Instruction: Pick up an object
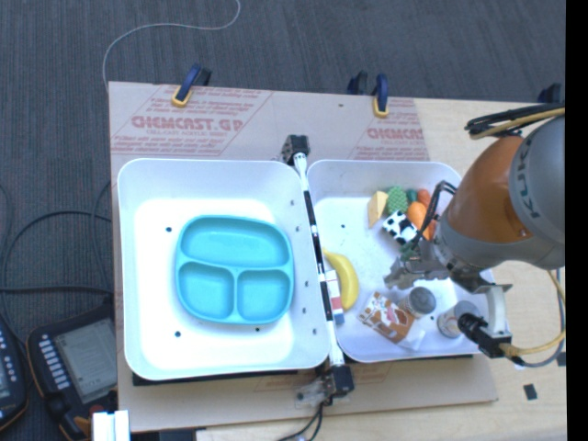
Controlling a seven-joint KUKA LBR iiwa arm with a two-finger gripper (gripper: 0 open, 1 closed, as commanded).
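Hovering low: hand [411,274] inside right bin [354,175], wrist angled down to reach its clutter | grip state: cannot tell | candidates: snack packet [388,317] at 6 o'clock of hand, banana [343,278] at 9 | blue tray [236,269] in left bin [130,246]

- A robotics lab is showing itself: clamps [190,82] are pinning a board [230,118] at twelve o'clock.
- Cables [37,246] are trailing over grey carpet [55,62] at nine o'clock.
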